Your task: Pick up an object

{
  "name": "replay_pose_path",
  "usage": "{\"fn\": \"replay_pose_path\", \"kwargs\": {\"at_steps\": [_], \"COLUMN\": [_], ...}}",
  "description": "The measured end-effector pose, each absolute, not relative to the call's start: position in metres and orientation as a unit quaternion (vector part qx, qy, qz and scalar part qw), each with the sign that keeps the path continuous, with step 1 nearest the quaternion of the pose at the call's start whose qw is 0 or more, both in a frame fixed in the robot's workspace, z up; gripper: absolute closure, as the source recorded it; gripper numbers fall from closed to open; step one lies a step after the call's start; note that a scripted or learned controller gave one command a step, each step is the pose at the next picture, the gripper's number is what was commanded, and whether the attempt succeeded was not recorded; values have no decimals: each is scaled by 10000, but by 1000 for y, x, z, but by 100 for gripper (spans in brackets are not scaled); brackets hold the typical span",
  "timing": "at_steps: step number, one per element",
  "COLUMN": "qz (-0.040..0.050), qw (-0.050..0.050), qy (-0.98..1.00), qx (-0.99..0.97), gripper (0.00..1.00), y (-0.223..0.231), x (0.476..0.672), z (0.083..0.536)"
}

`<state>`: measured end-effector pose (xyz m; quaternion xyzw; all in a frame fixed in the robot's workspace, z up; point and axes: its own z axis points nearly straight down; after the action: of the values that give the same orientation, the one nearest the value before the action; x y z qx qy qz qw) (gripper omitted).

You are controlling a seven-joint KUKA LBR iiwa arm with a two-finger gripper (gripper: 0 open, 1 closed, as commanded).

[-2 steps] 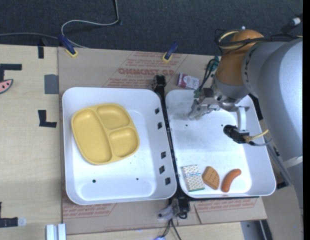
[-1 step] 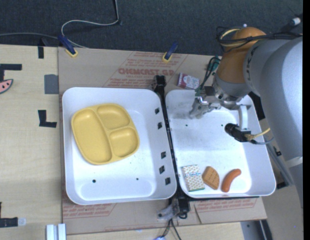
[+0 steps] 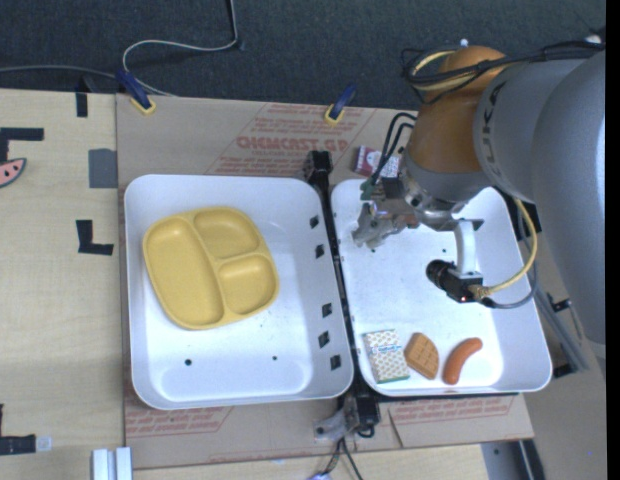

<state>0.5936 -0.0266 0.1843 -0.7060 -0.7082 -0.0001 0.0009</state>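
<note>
My gripper (image 3: 373, 225) hangs over the upper left part of the right bin (image 3: 420, 298), its metal fingers pointing down and to the left with nothing seen between them. Along the near edge of that bin lie a small green-and-white packet (image 3: 386, 355), a tan cracker-shaped piece (image 3: 422, 355) and an orange sausage (image 3: 462, 360). All three lie well below the gripper, apart from it. The grey arm with its orange band (image 3: 452, 118) reaches in from the upper right.
The left bin (image 3: 230, 368) holds a yellow divided plate (image 3: 210, 265). Black clips run along the ridge between the bins (image 3: 330, 268). A small red-and-white item (image 3: 366, 159) lies on the cardboard behind the right bin. A cable (image 3: 490, 293) loops beside the gripper.
</note>
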Motion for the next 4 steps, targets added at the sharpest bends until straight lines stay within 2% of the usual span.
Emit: {"fn": "replay_pose_path", "kwargs": {"at_steps": [1,2,3,4], "qz": [7,-26,0,8], "qw": [14,-3,-6,6], "qy": [-7083,-7079,-7074,-7083], "qx": [-7059,-7063,-7068,-7059], "gripper": [100,100,100,100], "y": [71,110,92,153], "x": [548,589,590,568], "z": [184,98,301,291]}}
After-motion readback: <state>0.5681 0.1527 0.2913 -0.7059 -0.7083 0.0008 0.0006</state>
